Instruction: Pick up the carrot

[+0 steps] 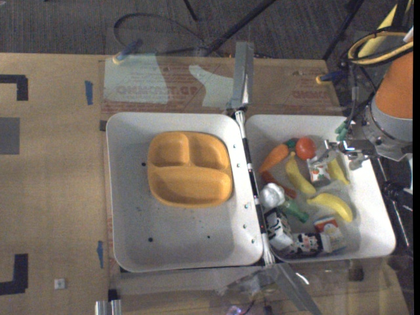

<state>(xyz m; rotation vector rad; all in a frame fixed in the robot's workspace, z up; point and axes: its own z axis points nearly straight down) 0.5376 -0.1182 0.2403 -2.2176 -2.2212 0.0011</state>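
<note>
Here the carrot (275, 156) lies in the right bin (384, 231), in that bin's upper left part, slanting from lower left to upper right with its green top end toward the upper right. Just beside that end sits a red tomato (304, 147), nearly touching it. Below the carrot a yellow banana (300, 178) lies at a slant, and further right a second, smaller banana (338, 170) rests near a small white carton (319, 170). A third banana (333, 206) lies lower in the bin. Along the bin's lower left are a white round thing (272, 193), a green-necked bottle (295, 209), and a black-and-white patterned carton (308, 242).

The gripper (352, 151) hangs over the upper right part of the right bin, well apart from the carrot, with the arm's orange band (400, 87) above it at the right edge of the frame. Whether it is released or clenched cannot be told from here; nothing is seen in its grasp.

The left bin (131, 195) holds an orange divided plate (189, 168), set in its upper middle.
</note>
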